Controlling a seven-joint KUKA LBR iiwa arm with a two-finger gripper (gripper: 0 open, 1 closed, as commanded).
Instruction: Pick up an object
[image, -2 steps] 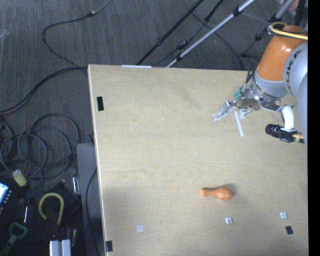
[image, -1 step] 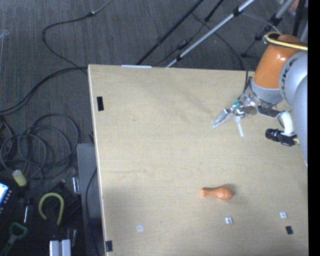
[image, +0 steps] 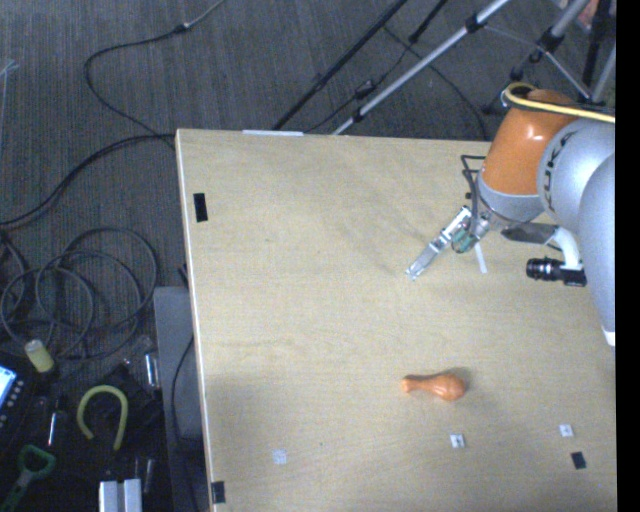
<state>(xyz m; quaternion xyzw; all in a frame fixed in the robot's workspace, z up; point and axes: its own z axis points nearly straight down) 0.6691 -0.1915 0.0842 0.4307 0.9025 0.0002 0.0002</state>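
You see the tool (image: 445, 252) hanging over the far right part of the desk (image: 300, 300), its two thin fingers (image: 425, 263) slanting down and to the left. One finger is bright and clear, the other reads as a pale sliver beside it, and they seem to stand a little apart with nothing between them, though the view is small enough that you should take that loosely. Above them the orange band (image: 520, 150) and the grey arm (image: 590, 210) come in from the right.

The thing to pick up, a small orange object (image: 435, 386) with a rounded body and a narrow neck pointing left, lies flat on the desk nearer to you than the tool and well apart from it, roughly below the fingertips in the view.

The desk top is plain pale wood with a few small dark and white markers (image: 456, 440) near its edges. Left of it, on the dark carpet (image: 100, 100), you have coiled black cables (image: 80, 290), a yellow-green hook-shaped piece (image: 102, 408), and far behind the desk some grey stand legs (image: 420, 60).
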